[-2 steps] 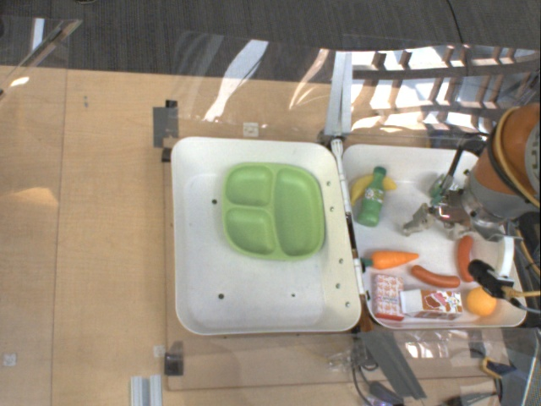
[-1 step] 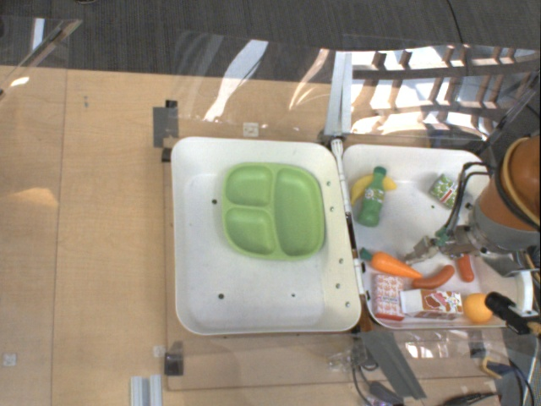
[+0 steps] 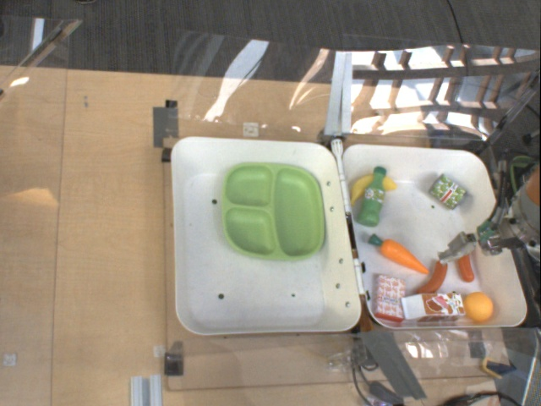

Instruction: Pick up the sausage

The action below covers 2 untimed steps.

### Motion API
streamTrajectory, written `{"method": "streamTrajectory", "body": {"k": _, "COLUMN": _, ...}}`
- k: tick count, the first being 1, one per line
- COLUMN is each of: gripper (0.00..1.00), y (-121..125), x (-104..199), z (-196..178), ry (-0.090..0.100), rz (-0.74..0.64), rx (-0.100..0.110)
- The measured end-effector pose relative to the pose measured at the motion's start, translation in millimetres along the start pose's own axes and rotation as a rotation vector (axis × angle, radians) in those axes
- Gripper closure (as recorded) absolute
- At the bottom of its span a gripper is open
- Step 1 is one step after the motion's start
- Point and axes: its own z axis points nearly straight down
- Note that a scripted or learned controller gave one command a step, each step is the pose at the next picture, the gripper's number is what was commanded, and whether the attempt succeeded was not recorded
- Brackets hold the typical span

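The tabletop [image 3: 84, 227] was pale wood with a smooth, faintly glossy face, and a clear sheet over it threw back bright window glare. Two shallow white bins with rounded corners sat side by side on it. The left bin [image 3: 254, 307] held a matte green plate [image 3: 275, 210], soft-cornered and moulded into three compartments.

The right bin [image 3: 406, 163] was crowded with small toy foods. A green bottle [image 3: 373, 198] with a yellow cap lay tilted near a yellow banana [image 3: 362, 184]. A small green carton [image 3: 447, 191] sat apart toward the far corner. A tapered orange carrot [image 3: 401, 255] lay slantwise in the middle. Near the front rim were a red-and-white checked packet [image 3: 388, 298], a flat juice box [image 3: 435, 305] and a round orange [image 3: 478, 307].

The sausage [image 3: 434, 278], a smooth, curved reddish-brown cylinder, lay between the carrot and the juice box, resting on the bin floor. A shorter red piece [image 3: 466, 267] lay just beside it.

The claw [image 3: 463, 245], grey metal on the arm from the right, hung above the sausage's upper end; I could not tell whether it was open or closed, and the sausage looked ungripped.
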Motion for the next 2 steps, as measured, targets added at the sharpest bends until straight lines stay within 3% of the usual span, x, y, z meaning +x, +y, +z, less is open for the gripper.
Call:
{"method": "streamTrajectory", "body": {"k": 1, "gripper": 0.0, "y": -1.0, "x": 1.3, "z": 78.4, "ry": 0.0, "rz": 0.208, "rx": 0.001}}
{"method": "streamTrajectory", "body": {"k": 2, "gripper": 1.0, "y": 2.6, "x": 0.7, "z": 66.5, "ry": -0.004, "rz": 0.205, "rx": -0.008}}
